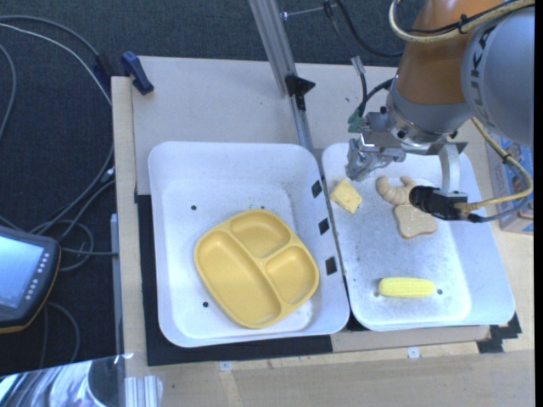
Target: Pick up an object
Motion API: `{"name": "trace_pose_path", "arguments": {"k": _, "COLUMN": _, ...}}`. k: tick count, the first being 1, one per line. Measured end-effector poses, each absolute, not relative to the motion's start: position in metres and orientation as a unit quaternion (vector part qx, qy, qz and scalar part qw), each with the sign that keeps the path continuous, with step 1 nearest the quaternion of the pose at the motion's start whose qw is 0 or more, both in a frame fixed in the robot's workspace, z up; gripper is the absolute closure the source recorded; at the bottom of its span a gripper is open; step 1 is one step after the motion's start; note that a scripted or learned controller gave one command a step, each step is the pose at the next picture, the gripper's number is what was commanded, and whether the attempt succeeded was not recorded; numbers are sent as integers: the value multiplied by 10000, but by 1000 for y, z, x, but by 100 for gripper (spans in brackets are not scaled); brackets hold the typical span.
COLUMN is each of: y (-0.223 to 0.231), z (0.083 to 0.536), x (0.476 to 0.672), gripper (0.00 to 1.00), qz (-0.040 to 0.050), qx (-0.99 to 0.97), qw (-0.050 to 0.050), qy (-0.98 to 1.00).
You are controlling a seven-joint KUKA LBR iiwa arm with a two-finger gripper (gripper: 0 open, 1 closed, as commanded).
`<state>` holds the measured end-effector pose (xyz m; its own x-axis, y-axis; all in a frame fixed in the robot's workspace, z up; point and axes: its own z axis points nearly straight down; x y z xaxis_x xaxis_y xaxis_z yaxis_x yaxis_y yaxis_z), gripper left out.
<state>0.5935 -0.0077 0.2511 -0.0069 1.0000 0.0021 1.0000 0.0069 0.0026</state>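
Observation:
My gripper (pixel 361 164) hangs over the far left part of the right bin (pixel 475 270). A pale yellow cheese-like wedge (pixel 345 196) lies just below it and slightly to the left. A knobbly tan piece (pixel 392 188) lies just to its right, partly behind the arm's black fitting. Beside that is a tan toast-shaped piece (pixel 413 221). A yellow corn cob (pixel 406 287) lies near the front of the same bin. Nothing shows lifted off the bin floor.
The left bin (pixel 170 185) holds a yellow divided plate (pixel 256 266). A slanted metal post (pixel 280 49) rises behind the bins. A blue clamp (pixel 136 71) sits at the bench's far left corner, and cables (pixel 42 100) lie on the floor at the left.

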Motion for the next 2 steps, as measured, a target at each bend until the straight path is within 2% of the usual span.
{"name": "trace_pose_path", "arguments": {"k": 2, "y": 93, "z": 227, "x": 604, "gripper": 100, "qz": 7, "qx": 7049, "qw": -7, "qy": 7093}}
